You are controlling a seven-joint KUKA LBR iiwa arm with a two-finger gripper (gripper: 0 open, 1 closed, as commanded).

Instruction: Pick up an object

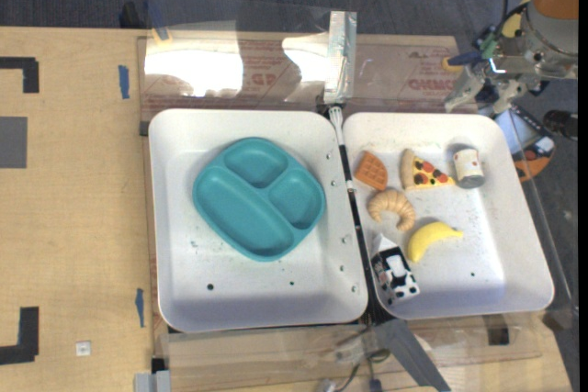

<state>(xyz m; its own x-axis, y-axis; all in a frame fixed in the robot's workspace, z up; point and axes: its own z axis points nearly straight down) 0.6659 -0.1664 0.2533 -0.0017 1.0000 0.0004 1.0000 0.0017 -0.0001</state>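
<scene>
Up at the far right corner, the grey arm's two-finger gripper (478,92) hangs over the rim of the right shallow white bin (524,243) — whether its jaws are spread or closed, I cannot tell. It holds nothing that can be seen. That bin carries the loose things: an orange waffle-patterned toy piece (372,170), a toy pizza slice (423,171), a small silver-and-white can (468,166) lying near the back, a tan toy croissant (394,206), a yellow toy banana (430,240), and a black-and-white boxy object (395,274) against the front left wall. Beside it, the left shallow white bin (184,289) bears a teal plastic divided plate (259,196) — three compartments, lying flat.
</scene>
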